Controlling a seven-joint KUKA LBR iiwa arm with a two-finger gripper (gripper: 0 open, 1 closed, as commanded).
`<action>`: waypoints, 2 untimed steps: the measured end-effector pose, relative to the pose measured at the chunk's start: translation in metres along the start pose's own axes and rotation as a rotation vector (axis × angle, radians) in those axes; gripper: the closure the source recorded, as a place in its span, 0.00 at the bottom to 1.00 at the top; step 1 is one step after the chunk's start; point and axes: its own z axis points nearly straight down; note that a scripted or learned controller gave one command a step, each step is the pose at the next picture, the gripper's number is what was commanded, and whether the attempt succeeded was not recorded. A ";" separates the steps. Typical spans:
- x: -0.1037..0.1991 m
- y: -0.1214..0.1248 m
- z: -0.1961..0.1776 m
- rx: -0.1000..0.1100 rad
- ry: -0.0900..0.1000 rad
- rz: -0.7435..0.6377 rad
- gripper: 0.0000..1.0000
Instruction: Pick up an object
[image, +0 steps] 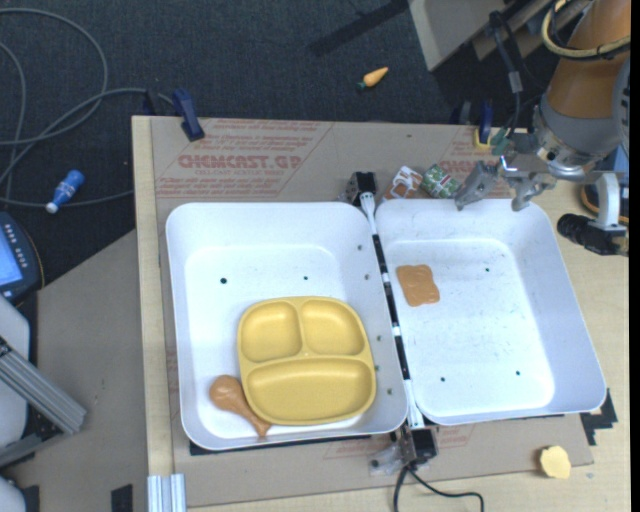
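A yellow divided plate (304, 358) lies in the left bin (200, 250), with a tan drumstick-shaped toy (236, 399) tucked against its lower left edge. A flat orange-brown slab (417, 284) lies in the right bin (520, 330), near its left wall. My gripper (496, 188) hangs above the far edge of the right bin, open, with nothing between its fingers. It is well apart from the slab, up and to the right of it.
Small crumpled packets (425, 181) lie on the cardboard just behind the right bin, close to my gripper. A yellow lump (554, 461) sits on the bench at the front right. A blue bottle (66, 188) and an orange piece (375, 76) lie on the floor.
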 end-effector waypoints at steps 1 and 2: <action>0.046 -0.026 0.022 0.005 0.002 -0.004 0.00; 0.035 -0.039 0.145 0.004 0.002 0.003 0.00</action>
